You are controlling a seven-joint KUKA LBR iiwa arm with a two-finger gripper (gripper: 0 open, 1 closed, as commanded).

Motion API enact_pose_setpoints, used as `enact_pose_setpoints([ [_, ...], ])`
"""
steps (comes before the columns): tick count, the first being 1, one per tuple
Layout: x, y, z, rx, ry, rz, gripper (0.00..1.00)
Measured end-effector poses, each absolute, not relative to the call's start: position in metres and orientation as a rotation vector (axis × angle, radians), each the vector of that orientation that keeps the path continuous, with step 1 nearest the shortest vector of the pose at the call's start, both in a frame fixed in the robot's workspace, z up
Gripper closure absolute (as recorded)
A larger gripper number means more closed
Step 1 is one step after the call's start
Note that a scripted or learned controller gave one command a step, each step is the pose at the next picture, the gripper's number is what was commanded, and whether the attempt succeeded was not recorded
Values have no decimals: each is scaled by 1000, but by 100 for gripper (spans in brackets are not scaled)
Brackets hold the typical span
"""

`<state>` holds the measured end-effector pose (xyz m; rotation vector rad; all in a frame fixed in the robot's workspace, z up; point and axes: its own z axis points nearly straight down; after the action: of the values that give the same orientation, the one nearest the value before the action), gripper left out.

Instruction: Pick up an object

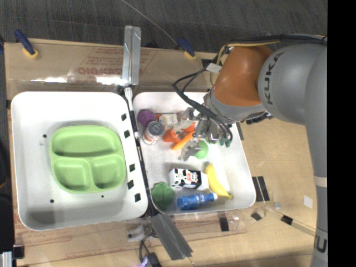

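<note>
Camera view: the claw [196, 143] hung low over the right bin [240, 154], near its middle, above the carrot [182, 138] and green ball [201, 149]; its opening could not be judged. A sound grasp would centre on one item, clear of neighbours.

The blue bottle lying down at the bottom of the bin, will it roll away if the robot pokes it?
Probably a bit. The blue bottle lies on its side and looks round, so a nudge could roll it. It likely won't go far: the bin wall and the banana sit close by. It looks like smooth plastic, so it may slip in the gripper.
</note>
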<state>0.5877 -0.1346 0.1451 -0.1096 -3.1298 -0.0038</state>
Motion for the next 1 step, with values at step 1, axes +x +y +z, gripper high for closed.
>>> enact_pose_setpoints([
  [1, 599, -128, 89, 66, -3136, -3, 0],
])
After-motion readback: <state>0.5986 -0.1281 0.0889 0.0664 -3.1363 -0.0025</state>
